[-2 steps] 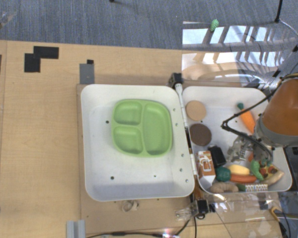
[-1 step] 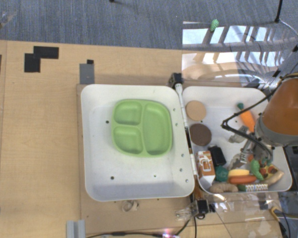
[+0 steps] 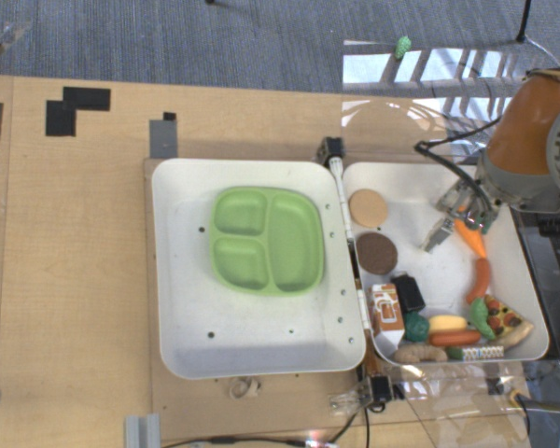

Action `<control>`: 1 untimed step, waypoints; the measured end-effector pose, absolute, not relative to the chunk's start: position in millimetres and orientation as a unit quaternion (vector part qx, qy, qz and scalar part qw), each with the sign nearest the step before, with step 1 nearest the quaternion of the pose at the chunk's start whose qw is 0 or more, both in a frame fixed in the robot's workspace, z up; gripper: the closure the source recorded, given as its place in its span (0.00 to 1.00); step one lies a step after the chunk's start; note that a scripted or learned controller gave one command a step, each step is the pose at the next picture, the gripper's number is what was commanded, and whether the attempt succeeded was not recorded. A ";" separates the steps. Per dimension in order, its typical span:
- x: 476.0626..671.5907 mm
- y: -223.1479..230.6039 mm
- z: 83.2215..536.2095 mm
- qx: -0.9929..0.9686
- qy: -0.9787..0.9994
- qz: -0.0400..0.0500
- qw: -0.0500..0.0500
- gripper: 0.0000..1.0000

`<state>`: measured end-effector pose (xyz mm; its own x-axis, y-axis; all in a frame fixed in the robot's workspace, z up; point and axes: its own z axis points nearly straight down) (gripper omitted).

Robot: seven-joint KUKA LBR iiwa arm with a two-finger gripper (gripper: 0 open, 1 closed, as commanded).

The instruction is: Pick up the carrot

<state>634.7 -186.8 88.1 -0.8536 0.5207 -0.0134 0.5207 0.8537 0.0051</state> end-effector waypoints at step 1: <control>602.9 -204.0 88.4 0.362 0.932 0.002 0.006 0.00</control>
<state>602.9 -204.0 88.4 -0.7382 0.6746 -0.0100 0.6745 0.7382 0.0072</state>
